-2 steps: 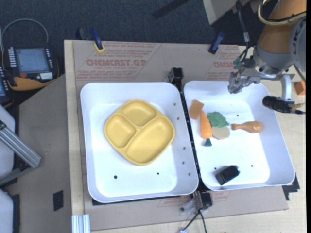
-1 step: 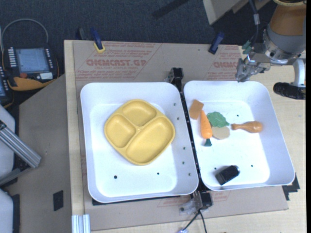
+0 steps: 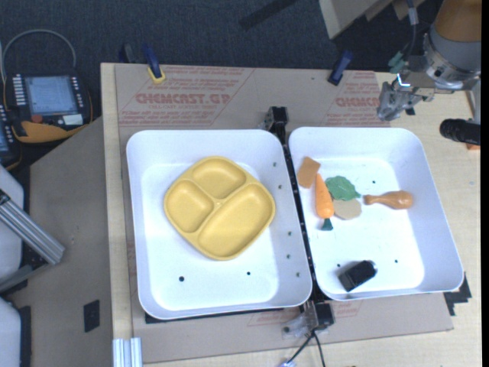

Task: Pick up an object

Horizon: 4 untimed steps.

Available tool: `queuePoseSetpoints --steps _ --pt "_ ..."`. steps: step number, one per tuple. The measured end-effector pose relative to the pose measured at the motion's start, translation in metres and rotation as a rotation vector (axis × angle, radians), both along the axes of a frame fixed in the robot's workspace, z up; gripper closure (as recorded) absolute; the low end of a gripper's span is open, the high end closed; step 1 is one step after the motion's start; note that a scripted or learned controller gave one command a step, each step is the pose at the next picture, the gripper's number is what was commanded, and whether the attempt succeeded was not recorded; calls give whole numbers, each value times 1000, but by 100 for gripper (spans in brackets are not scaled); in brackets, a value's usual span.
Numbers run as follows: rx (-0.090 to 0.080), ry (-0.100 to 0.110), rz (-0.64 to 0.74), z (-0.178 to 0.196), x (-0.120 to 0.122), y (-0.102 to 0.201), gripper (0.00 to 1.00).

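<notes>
In the right bin (image 3: 428, 167) lie an orange carrot (image 3: 324, 198), a tan slice (image 3: 308, 171), a green leafy piece (image 3: 341, 187), a beige disc (image 3: 348, 210), a brown drumstick-shaped piece (image 3: 390, 199) and a black block (image 3: 357, 274). My gripper (image 3: 391, 102) hangs above the bench just behind the right bin's back edge, apart from all of these objects. Nothing shows between its fingers.
The left bin (image 3: 153, 266) holds a yellow three-compartment plate (image 3: 220, 206). Blue clamps (image 3: 155, 63) sit on the cardboard bench top at the back. A handheld control pendant (image 3: 47, 102) lies off the bench to the left.
</notes>
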<state>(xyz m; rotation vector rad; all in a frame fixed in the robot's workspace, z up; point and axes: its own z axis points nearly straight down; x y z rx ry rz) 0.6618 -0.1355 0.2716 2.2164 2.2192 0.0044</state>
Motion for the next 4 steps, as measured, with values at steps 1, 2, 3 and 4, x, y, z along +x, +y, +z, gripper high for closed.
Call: queuePoseSetpoints --steps 1,2,3,4 --pt "3 8 3 -5 -19 39 100" --pt "4 10 3 -22 -39 82 100" --pt "4 8 5 -20 -56 140 100" --pt "3 10 4 -37 -75 196 100"
